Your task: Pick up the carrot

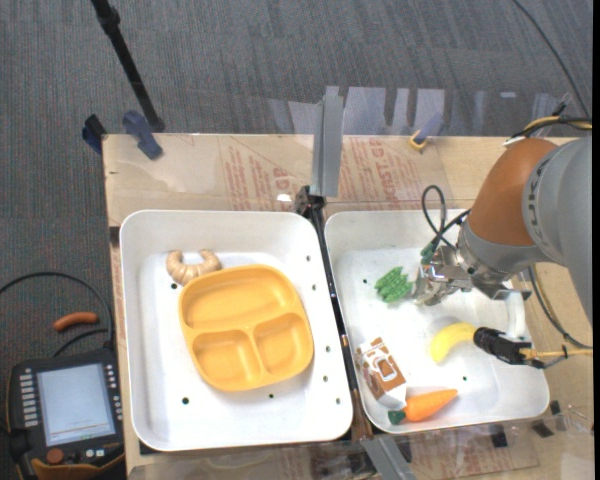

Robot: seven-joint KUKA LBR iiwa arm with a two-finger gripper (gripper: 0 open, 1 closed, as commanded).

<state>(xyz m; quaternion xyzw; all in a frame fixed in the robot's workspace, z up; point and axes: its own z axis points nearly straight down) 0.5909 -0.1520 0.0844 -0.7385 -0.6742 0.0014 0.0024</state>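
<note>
Carrot (pixel 430 404) lay at the near edge of the right bin (pixel 520 393), its green top just beside a small carton (pixel 382 367), well apart from my gripper (pixel 435 280), which hung near a green item (pixel 392 284); whether that gripper was clenched or released I could not tell. I judged the carrot a light, stiff, smooth toy, apt to slip along its taper, best taken across the thick orange middle.

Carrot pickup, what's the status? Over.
Gripper beside green toy, nothing seen held. Orange toy carrot at right bin's near edge, ungrasped. Brown carton touches it.
</note>
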